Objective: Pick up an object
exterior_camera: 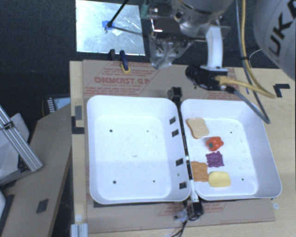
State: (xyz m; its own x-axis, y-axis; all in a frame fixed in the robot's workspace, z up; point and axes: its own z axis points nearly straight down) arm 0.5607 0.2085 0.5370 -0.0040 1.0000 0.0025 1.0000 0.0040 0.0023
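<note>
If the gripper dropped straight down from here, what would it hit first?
Probably the cardboard sheet behind the bins, not a bin: the gripper hangs over the bench's far edge. Depth is uncertain from this slanted view.

A single fixed camera looks down at a slant from above the tabletop [78,139], far enough back to take in both white bins: the left bin [95,152] and the right bin [259,143]. The arm [203,14] enters along the upper edge, near the lens.

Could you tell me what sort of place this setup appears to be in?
Probably a robotics lab bench: two white bins clamped side by side, toy food in the right one, and an end effector with cabling overhead.
</note>
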